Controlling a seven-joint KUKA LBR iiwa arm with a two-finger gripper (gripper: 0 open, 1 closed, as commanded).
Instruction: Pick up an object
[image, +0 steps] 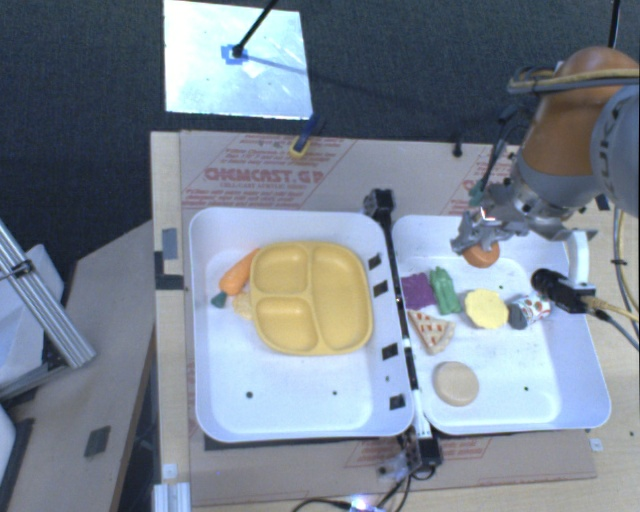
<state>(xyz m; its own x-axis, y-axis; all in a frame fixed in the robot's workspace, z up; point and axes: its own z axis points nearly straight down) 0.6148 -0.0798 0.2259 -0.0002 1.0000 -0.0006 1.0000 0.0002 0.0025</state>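
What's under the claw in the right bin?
An orange round item sits right beneath the claw. Its lower edge shows; the claw covers its top, so whether it is gripped cannot be told.

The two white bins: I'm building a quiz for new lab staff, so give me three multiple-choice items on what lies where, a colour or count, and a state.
1. Where is the yellow divided tray?
A. left bin
B. right bin
C. on the bench outside the bins

2. What colour is the carrot beside the tray?
A. blue
B. orange
C. white

3. Where is the end effector?
A. over the left bin
B. over the bench in front of the bins
C. over the right bin's far edge, by an orange round thing

Answers: 1 A, the tray fills much of the left bin. 2 B, it is orange. 3 C, it hangs above the right bin's back.
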